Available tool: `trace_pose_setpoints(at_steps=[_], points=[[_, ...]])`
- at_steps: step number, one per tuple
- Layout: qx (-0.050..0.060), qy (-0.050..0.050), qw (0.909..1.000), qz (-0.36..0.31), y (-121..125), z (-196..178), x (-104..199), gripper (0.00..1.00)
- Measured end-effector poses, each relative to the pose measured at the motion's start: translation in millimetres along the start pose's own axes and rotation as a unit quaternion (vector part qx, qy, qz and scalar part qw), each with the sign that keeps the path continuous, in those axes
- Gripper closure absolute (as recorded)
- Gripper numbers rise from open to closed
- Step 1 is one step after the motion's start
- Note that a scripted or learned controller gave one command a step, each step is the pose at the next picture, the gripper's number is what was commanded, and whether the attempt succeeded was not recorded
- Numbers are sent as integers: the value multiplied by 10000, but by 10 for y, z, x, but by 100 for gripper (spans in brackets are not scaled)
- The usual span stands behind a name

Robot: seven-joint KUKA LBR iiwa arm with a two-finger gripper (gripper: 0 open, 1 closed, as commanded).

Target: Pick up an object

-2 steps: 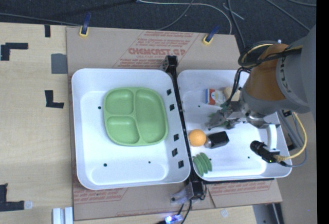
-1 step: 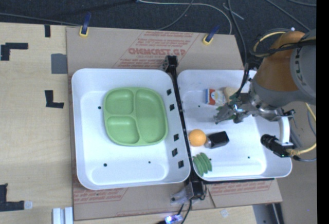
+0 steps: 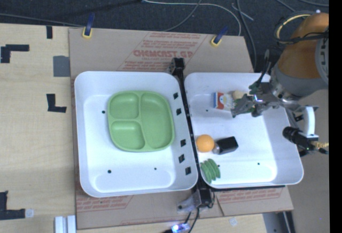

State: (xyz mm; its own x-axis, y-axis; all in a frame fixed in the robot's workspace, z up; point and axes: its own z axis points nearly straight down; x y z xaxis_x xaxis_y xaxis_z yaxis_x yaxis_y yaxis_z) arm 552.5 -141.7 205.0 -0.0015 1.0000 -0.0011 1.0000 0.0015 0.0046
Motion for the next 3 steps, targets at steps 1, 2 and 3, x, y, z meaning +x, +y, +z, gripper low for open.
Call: trace_pose_setpoints(at_steps=[1, 2, 3], points=[[21, 8, 10000, 1, 6, -139, 5, 100], [28, 17, 10000, -31, 85, -131, 649, 100], [27, 14, 10000, -26, 151, -219, 1121, 100]])
